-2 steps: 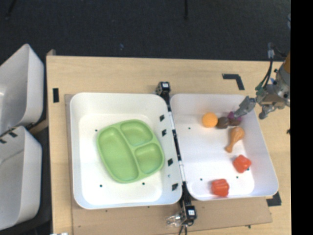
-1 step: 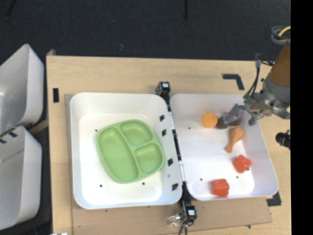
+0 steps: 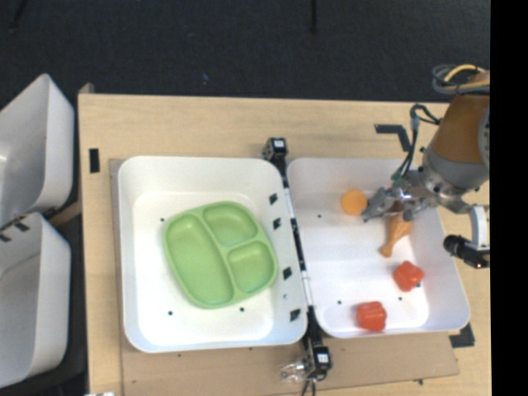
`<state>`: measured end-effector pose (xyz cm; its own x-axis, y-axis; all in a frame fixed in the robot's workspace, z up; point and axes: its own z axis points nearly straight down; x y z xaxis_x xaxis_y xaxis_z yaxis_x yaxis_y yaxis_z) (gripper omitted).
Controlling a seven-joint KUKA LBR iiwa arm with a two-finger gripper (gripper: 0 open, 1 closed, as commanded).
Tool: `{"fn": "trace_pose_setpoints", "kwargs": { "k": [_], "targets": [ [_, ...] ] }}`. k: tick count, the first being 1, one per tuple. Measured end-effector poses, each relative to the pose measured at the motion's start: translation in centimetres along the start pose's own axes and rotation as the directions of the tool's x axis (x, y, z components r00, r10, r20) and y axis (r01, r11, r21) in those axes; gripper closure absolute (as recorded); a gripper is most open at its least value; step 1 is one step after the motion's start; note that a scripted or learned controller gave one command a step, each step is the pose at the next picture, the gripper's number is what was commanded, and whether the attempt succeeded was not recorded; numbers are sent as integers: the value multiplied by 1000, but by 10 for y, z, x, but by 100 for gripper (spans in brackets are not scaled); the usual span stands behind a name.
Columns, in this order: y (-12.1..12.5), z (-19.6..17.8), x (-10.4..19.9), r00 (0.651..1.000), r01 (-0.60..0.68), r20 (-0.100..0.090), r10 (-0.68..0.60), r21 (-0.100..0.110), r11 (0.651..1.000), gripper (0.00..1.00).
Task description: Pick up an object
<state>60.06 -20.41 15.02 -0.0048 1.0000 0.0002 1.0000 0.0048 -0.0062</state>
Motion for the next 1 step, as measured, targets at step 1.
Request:
{"fn": "trace_pose_setpoints", "kwargs": {
  "k": [1],
  "targets": [
    [2,54,4,1000,0,-8,0,-2,1000,0]
  ]
}}
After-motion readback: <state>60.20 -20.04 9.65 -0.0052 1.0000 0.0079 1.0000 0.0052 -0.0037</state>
